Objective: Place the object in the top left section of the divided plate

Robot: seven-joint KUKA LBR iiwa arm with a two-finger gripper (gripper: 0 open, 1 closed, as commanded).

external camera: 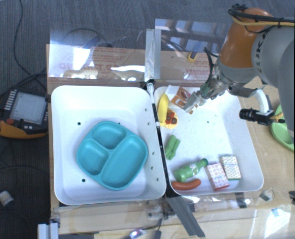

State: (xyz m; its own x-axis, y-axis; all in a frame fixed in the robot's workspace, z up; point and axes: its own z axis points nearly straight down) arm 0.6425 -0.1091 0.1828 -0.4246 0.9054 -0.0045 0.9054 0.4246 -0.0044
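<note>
While the claw (191, 103) hovers, its grip state cannot be told.
Beside it lies the banana (163, 106): likely light, smooth; grasp mid-length for the divided plate (112, 156).

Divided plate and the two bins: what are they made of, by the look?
Divided plate: likely moulded plastic, teal, satin finish; rounded section walls with soft highlights, uniform colour. Left bin and right bin: probably thin white plastic, smooth and slightly glossy, with rounded corners and rolled rims; the right one shows fine dark specks. Plastic versus coated metal cannot be settled from this view.
</note>
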